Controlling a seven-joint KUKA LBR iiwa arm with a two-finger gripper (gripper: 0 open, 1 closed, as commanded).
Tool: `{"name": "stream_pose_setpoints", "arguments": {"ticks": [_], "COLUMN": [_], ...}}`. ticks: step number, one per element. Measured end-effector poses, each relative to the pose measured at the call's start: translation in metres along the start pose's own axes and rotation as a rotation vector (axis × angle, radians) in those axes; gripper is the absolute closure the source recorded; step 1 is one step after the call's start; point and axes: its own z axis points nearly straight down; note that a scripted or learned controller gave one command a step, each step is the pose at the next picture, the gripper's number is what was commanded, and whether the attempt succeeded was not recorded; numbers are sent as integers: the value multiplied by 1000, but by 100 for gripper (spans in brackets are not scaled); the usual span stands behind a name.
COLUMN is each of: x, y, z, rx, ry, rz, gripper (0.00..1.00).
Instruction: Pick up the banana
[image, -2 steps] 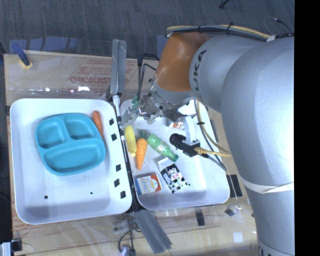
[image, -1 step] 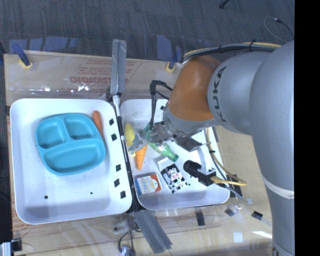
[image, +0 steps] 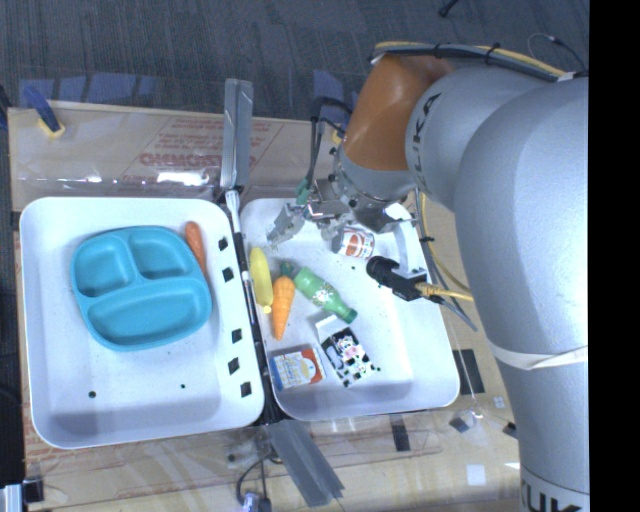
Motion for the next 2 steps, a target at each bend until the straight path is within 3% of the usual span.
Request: {"name": "stream_pose_setpoints", "arguments": {"ticks": [1, 2], "x": [11, 24], "y": [17, 5], "z": [-13, 0], "rx": [-2, 2], "ry": [1, 2], "rz": [-35, -76], "gripper": [0, 0]}}
